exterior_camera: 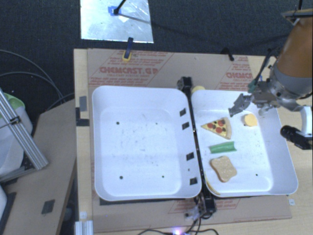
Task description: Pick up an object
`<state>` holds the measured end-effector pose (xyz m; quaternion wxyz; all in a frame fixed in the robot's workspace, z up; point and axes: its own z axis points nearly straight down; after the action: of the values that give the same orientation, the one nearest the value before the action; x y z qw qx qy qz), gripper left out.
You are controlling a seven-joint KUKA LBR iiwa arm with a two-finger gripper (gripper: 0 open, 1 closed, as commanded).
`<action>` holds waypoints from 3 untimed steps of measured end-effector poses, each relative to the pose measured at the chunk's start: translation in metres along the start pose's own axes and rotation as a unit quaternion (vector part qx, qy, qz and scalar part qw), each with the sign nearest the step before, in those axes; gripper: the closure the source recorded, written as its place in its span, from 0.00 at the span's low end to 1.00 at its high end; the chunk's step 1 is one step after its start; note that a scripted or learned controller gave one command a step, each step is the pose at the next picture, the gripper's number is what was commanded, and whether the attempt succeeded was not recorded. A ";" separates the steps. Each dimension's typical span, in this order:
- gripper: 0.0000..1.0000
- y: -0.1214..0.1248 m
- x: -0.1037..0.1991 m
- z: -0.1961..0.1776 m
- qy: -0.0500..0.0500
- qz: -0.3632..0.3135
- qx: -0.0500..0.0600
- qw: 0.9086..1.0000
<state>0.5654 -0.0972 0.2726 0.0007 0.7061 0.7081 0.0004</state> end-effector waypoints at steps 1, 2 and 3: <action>0.00 0.016 0.067 -0.054 0.001 -0.005 -0.004 1.000; 0.00 0.022 0.116 0.045 0.001 -0.003 0.004 1.000; 0.00 0.033 0.182 -0.118 0.003 -0.005 -0.010 1.000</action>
<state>0.5974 0.0846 0.3910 0.0056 0.7026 0.7115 0.0096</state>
